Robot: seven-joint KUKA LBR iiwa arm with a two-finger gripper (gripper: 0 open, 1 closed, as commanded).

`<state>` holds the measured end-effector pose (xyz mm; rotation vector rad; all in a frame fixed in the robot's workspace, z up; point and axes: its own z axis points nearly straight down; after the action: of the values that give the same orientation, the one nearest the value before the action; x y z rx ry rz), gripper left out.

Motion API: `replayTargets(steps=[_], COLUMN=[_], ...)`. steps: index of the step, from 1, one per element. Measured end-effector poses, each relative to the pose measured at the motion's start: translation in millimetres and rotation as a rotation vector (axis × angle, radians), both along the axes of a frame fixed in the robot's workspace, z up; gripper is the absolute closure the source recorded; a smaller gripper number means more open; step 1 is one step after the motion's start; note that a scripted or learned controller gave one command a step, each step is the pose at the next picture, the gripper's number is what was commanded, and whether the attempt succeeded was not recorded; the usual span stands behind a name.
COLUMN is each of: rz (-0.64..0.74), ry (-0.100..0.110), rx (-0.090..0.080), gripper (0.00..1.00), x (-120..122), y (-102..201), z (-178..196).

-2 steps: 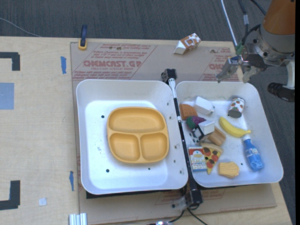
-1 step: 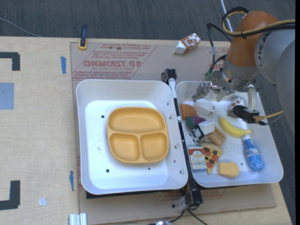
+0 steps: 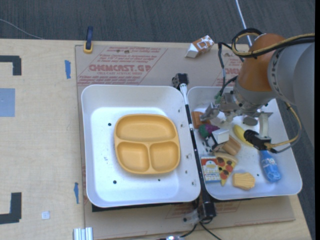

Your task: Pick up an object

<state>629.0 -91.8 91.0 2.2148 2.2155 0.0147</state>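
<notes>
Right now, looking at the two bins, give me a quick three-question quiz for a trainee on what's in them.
1. True or false: the yellow divided plate lies in the left bin.
2. Which item sits nearest the right bin's front right corner? A) the blue bottle B) the pizza slice toy C) the cracker-shaped toy
3. Fill in: the gripper is over the ____ bin.

Key: 1 true. 2 A. 3 right; whether it grips anything cannot be told from this view.
</notes>
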Motion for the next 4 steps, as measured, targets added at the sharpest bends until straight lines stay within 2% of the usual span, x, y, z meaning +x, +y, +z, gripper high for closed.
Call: replayTargets(steps=[1,2,3,4], rz=[-0.001,0.002,0.0,0.0], ry=[-0.004,0.011,0.013,0.013], rx=[0.0,0.001,0.0,0.0], gripper=[1.0,1.0,0.0,0.0], x=[1.3,-50.0,-50.6,-50.6], y=[0.0,70.7,69.8,69.8], z=[11.4,94.6,93.8,93.8])
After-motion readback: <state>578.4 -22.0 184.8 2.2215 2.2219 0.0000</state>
